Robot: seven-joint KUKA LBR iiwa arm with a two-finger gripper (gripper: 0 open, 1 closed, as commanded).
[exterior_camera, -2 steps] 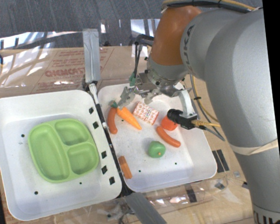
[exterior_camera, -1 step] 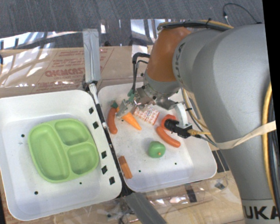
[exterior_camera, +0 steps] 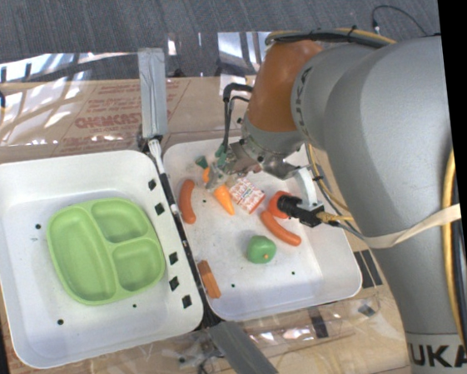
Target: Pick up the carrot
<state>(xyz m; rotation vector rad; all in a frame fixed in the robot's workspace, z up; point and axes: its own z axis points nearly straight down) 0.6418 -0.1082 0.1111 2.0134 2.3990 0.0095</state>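
Note:
The carrot (exterior_camera: 223,199) is a short orange cone lying in the right bin (exterior_camera: 332,284), near its back left part. A small green and orange piece (exterior_camera: 204,168) lies just beyond it. My gripper (exterior_camera: 229,160) hangs over the back of this bin, just above and slightly right of the carrot's upper end. The grey wrist and orange band cover the gripper's tip. Nothing can be seen held.
In the right bin lie an orange sausage (exterior_camera: 187,201), a red-and-white packet (exterior_camera: 247,195), a red-orange sausage (exterior_camera: 280,220) and a green apple (exterior_camera: 261,249). A small orange piece (exterior_camera: 208,279) sits by the divider. The left bin (exterior_camera: 17,274) holds a green divided tray (exterior_camera: 105,248).

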